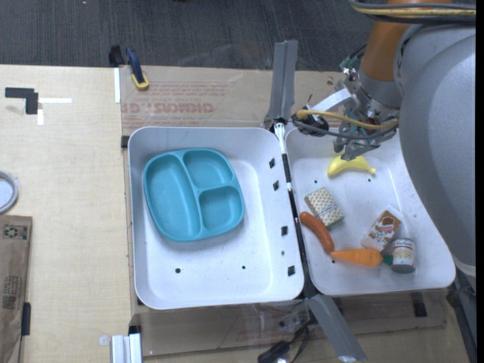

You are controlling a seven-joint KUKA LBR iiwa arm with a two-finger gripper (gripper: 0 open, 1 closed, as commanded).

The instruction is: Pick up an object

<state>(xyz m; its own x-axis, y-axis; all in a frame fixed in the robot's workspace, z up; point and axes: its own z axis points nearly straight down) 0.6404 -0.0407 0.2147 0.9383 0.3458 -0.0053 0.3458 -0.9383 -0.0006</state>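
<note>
My gripper (352,147) hangs over the back of the right bin (412,184), its tip right at a yellow banana (351,168) lying on the bin floor. Whether it touches the banana is unclear. Nearer the front lie a small checked box (324,206), a red sausage (318,231), an orange carrot (357,257), a small carton (383,230) and a little can (403,255).
The left bin (138,218) holds a blue divided plate (195,193). A grey post (285,82) rises between the bins at the back. The big grey arm body covers the right side. A blue-and-yellow clamp (136,68) lies on the bench at the back left.
</note>
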